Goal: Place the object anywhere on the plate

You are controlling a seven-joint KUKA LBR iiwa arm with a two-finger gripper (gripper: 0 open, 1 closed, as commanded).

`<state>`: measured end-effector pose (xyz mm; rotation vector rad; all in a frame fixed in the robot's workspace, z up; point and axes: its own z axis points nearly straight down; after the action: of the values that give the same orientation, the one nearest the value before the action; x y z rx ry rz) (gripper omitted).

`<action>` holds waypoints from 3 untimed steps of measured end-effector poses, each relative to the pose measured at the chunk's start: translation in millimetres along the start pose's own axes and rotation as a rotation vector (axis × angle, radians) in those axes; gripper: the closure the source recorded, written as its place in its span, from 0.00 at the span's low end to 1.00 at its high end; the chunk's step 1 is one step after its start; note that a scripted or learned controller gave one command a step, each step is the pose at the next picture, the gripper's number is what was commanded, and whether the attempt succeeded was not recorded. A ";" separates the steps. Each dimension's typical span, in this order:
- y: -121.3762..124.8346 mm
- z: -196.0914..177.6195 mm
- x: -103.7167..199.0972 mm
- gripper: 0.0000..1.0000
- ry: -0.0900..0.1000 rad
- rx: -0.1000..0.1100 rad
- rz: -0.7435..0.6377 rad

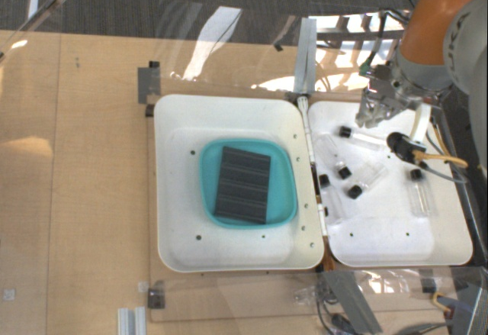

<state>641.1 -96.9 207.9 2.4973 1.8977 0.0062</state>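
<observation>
Dark block on the teal plate, arm over the right bin.

In the left bin (175, 242) a teal plate (210, 173) sits near the middle, and a dark ribbed block (243, 185) lies flat on it, slightly tilted. In the right bin (396, 246) small black pieces (354, 191) lie scattered toward its left side. The gripper (371, 116) hangs over that bin's far edge; whether its fingers are open or closed cannot be told.

The arm (457, 28) was mostly rounded light-grey shell with a fat glossy orange band (431, 17) above the wrist. Below that sat a busy metallic wrist block, silvery and boxy, with thin cables looping off it. The claw (371, 114) looked pale grey, kinda blurry.
</observation>
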 end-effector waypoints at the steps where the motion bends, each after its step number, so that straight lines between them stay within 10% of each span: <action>1: -35.2 118.5 5.4 1.00 0.002 -0.007 0.019; 2: -33.6 118.0 -12.1 0.00 -0.018 -0.010 0.036; 3: -125.2 21.1 -2.4 0.00 0.002 0.001 0.155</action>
<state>520.0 -65.7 185.9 2.6389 1.7007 0.0083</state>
